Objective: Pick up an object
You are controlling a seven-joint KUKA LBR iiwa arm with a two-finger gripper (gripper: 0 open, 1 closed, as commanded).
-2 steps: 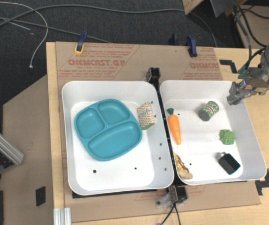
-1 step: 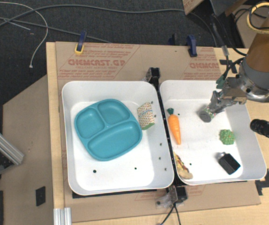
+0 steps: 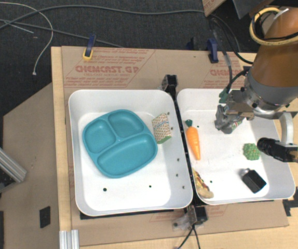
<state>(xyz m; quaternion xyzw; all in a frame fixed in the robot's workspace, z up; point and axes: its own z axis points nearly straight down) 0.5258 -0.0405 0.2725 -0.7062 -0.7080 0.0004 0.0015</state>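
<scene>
Bins: we count two, side by side on the counter (image 3: 61, 139).
Left bin (image 3: 79, 154): one blue plate (image 3: 120, 142), one patterned cup (image 3: 162, 127).
Right bin (image 3: 211, 100): one carrot (image 3: 193, 141), one green piece (image 3: 251, 151), one black block (image 3: 254, 180), one banana peel (image 3: 202, 185).
Gripper (image 3: 228, 122): above the right bin; we cannot tell its state.

Likely a robotics lab: clamped cardboard bench (image 3: 112, 69), loose cables (image 3: 29, 25), two white bins (image 3: 86, 191).
</scene>
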